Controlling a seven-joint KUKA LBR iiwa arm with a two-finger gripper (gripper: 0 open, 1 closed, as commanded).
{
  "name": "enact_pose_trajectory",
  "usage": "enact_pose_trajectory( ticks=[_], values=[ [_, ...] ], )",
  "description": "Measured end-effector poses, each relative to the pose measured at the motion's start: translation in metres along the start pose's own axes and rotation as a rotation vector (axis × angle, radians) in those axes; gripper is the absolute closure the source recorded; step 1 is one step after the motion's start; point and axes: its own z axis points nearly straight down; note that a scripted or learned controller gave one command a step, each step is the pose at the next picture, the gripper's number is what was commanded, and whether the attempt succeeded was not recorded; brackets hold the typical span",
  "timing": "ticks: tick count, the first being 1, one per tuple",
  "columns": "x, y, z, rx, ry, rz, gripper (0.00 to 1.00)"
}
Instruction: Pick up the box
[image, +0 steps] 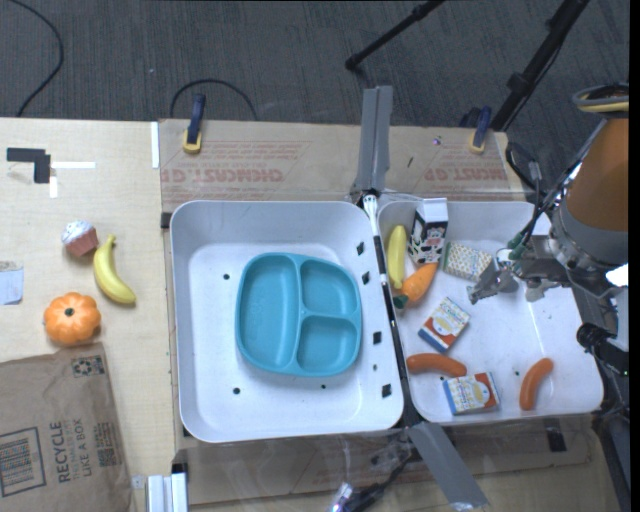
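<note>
Overhead view of the worktop (90, 200) with two white bins side by side. The left bin (200, 380) is carrying a blue divided plate (298, 314); the right bin (560, 400) is serving as the landmark for what follows. Inside the right bin, the pincer (497, 280) is hovering in its upper middle, and whether it is released or clenched cannot be told at this slant; nothing is showing between its tips. Several boxes are lying in the right bin: a small box (444, 324) near its centre, just below and left of the pincer; a second box (470, 393) by its lower wall; a milk carton (430, 231) standing at its upper left; and a speckled packet (466, 261) beside the carton. A banana (396, 254) and a carrot (419, 283) are lying along its left wall, and two sausages (436, 365) (536, 383) are lying low in it. The judged risks are these: the central box is lying flat and turned askew, so a poorly aligned closing could be sliding it aside; crowding neighbours could be getting caught instead.
</note>
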Motion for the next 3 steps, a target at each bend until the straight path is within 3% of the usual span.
enact_pose_trajectory(
  ticks=[1, 2, 3],
  values=[
    [0.0053, 0.0311, 0.1255, -0.003, 0.0, -0.197, 0.0],
    [0.0035, 0.0311, 0.1204, 0.003, 0.001, -0.192, 1.0],
    [0.0039, 0.0311, 0.1204, 0.003, 0.002, -0.193, 0.0]
  ],
)
